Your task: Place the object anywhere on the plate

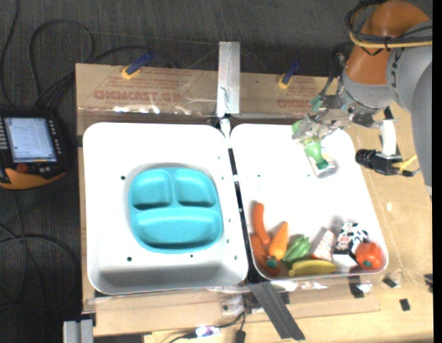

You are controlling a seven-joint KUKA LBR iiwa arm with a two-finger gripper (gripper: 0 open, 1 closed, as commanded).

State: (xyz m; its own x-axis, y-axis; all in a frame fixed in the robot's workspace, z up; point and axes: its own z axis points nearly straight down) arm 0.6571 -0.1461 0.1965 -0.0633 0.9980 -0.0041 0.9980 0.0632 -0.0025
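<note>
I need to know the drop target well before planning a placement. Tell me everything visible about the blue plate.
The plate is turquoise, looks like smooth plastic, and is a rounded rectangle with three compartments: two smaller ones along the far side and one wide one along the near side, split by raised ridges. It lies flat and upright near the middle of the left bin, resting on the bin's white floor, away from its walls. No object lies on it.

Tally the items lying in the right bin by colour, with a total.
Orange: 3 (two carrots, a round fruit)
Green: 2 (green vegetable, green bottle under the gripper)
Yellow: 1 (banana)
Black-and-white: 1 (cow-patterned toy)
Total: 7
</note>
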